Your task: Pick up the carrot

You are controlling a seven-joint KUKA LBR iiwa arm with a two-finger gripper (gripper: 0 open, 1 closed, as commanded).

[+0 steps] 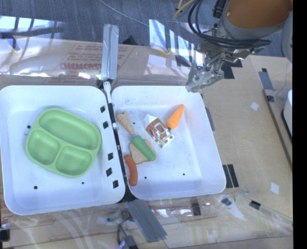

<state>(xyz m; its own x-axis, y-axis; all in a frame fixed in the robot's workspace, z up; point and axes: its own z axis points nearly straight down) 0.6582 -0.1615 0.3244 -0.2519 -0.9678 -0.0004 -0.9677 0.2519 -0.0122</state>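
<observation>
The pale wooden surface (247,139) carries two shallow white plastic bins side by side. The left white bin (13,139) holds a light green three-compartment plastic plate (63,141). The right white bin (195,160) holds a scatter of toy food. The grey arm with its orange band (257,7) reaches in from the right, and its gripper (202,79) hangs above the far right corner of the right bin, well clear of everything in it; whether it is wide or narrow I cannot tell.

To do this step well, the gripper probably should travel toward the bin's middle and come down across the narrow width of the carrot, avoiding the small orange-and-white patterned block (159,132) just beside it.

The small orange tapered toy carrot (175,116) lies in the upper middle of the right bin, tilted, thick end up-right. Further left lie a tan cone-shaped piece (125,123), a green-and-tan piece (143,149) and a red-orange sausage-shaped piece (131,169).
</observation>
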